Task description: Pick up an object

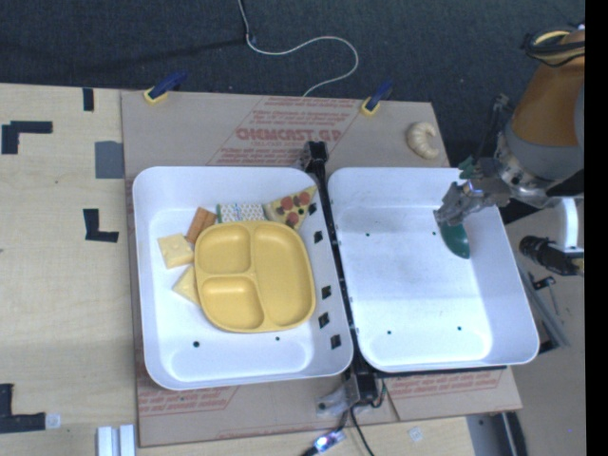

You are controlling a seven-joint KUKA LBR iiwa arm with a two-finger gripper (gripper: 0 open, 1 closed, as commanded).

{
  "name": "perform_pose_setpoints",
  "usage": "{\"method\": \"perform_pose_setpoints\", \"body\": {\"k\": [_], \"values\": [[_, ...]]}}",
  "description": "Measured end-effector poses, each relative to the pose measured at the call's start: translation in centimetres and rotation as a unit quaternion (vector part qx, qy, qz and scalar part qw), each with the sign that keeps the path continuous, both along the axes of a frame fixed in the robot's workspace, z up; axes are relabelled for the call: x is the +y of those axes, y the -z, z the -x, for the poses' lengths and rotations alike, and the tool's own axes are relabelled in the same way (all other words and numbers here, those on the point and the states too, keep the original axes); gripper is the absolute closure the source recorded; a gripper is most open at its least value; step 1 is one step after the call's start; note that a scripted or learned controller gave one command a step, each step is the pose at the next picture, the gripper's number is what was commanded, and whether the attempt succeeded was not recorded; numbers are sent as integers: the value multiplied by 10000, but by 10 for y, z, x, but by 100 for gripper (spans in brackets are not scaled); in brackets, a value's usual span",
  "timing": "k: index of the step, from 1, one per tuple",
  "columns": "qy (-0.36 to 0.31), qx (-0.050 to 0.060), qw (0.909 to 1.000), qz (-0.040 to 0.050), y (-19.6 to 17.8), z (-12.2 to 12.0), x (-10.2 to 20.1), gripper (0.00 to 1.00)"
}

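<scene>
Two white bins: the left bin point(152, 283) holds one yellow divided plate point(255, 275) lying over several flat pieces, about five showing at its upper and left edges. The gripper point(460, 218) hangs over the right bin point(494, 335), pinching one dark green object point(459, 239) at the bin's upper right.

right bin point(418, 293) floor mostly open

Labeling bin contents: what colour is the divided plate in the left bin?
Yellow. The divided plate shows clearly in the camera view, in the left bin.
</scene>
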State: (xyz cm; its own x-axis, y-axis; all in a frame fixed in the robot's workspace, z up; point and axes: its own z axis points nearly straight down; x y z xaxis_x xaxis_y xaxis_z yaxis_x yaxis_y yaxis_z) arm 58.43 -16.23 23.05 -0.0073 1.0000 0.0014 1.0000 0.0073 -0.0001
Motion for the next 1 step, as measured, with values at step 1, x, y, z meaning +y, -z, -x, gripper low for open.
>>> {"method": "perform_pose_setpoints", "body": {"k": [1], "values": [[-2,4,10000,-1,-4,-8,60,100]]}}
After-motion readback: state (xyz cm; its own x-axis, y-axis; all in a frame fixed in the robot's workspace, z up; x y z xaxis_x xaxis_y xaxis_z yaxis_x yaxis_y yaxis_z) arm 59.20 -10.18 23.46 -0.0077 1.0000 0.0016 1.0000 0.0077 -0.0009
